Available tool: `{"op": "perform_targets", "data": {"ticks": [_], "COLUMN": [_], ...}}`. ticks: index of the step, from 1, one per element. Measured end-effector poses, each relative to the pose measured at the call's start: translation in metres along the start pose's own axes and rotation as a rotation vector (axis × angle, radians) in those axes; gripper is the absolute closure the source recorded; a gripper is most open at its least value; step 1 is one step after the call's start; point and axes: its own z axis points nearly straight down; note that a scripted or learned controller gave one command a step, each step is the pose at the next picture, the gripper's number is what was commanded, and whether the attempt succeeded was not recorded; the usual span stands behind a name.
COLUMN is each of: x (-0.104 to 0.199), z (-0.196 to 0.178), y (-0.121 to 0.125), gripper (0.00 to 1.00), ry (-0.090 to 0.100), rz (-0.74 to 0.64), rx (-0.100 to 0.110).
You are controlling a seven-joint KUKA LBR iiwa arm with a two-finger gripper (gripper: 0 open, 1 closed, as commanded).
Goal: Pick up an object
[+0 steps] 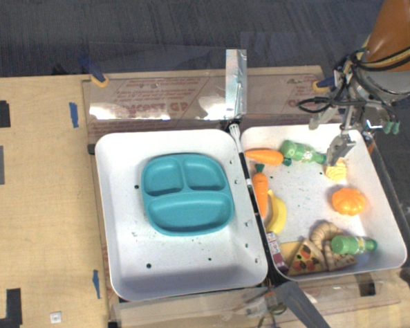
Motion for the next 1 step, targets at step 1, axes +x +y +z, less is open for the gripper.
{"op": "perform_targets", "data": {"ticks": [1], "x": [0.0740], "z": [0.1530], "y": [0.0096], "gripper": [0.00], "ry": [0.009], "rz": [0.118], "rx": [-0.001]}}
